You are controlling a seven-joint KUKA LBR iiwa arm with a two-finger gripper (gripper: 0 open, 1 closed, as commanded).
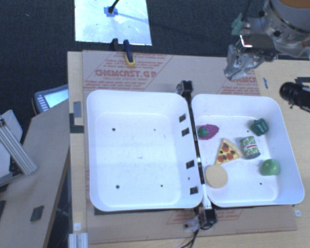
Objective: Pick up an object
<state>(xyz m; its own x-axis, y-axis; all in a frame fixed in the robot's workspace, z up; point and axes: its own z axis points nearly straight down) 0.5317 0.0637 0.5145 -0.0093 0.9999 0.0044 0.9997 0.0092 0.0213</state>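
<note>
Pizza slice (228, 152) mid right bin (287, 190), beside round cookie (216, 176) | I judge it light, stiff, flat: pinch across its side edges | pincer (239, 69) above worktop's far edge, carrying nothing; I can't tell its opening.

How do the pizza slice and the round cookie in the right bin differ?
Shape: the pizza slice is a wedge, the round cookie is a disc. 
Colour: the slice is yellow-orange with red spots, the cookie plain tan. 
Position: the slice lies nearer the bin's middle, beside the can; the cookie lies nearer the front, close to the divider, just below the slice's tip. 
Shared: both lie flat in the right bin, away from the pincer.
</note>
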